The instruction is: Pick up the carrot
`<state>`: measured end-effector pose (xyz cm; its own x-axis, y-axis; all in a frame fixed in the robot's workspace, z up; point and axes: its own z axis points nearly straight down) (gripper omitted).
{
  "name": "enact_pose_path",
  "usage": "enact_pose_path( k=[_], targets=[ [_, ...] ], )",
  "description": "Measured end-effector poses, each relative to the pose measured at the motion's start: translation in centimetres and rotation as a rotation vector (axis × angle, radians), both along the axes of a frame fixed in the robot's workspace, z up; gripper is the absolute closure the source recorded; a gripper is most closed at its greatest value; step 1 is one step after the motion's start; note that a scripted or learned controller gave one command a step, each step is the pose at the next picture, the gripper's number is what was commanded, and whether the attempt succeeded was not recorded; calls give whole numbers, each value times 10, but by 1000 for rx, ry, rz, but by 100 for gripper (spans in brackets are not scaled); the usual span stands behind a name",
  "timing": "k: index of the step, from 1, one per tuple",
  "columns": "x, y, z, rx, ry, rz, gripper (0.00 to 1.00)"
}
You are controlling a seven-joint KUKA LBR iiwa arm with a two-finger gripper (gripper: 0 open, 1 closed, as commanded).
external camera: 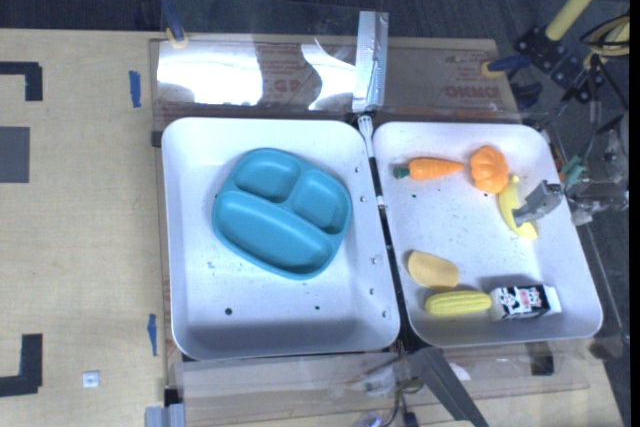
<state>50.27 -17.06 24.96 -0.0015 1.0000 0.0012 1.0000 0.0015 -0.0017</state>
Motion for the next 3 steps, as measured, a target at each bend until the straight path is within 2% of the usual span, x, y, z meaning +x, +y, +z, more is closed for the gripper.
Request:
enact_pose_path(
  k=[1, 2, 3],
  targets=[
    [88, -11, -60, -2, -3, 223, 0],
    [159, -32, -153, 4, -2, 291, 0],
    [161, -33, -141, -3, -9, 293, 100]
  ],
)
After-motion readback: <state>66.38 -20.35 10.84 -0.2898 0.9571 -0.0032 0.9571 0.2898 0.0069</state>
